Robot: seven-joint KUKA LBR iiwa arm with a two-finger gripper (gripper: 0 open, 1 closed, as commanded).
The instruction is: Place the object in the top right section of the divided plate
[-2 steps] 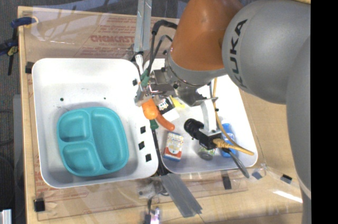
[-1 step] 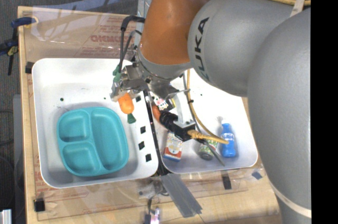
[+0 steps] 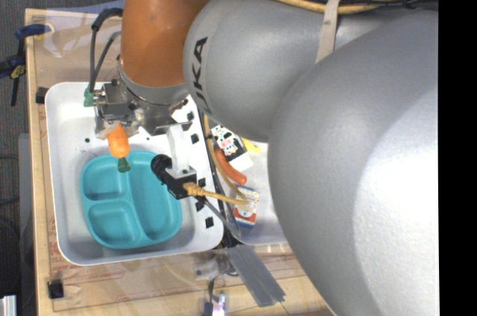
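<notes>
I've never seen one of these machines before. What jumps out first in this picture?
The huge grey arm with its orange band fills the right and top of the view, reaching over the left white bin. Below its wrist, a small orange carrot-like object hangs at the top edge of a turquoise divided plate lying in that bin.
</notes>
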